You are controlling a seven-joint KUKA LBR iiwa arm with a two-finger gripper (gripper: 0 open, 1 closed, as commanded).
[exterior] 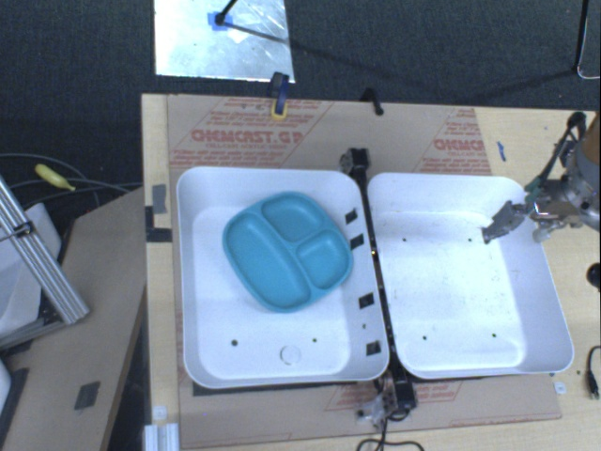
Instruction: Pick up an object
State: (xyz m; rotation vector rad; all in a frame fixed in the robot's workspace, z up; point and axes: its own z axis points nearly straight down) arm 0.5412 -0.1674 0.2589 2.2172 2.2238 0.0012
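Observation:
A blue plate (286,250) with three compartments lies flat in the left white bin (202,346), slightly left of its middle. My gripper (514,232) hangs over the right white bin (460,289), near that bin's far right rim, well away from the plate. Its fingers are spread apart; one dark finger (500,222) points left and down toward the bin floor. Nothing sits between the fingers.
A small pale disc (289,353) rests on the left bin's floor near the front wall. Black clips (364,299) line the seam between the bins. Brown cardboard (244,134) underlies both bins, with a yellow-handled clamp (279,95) at its far edge.

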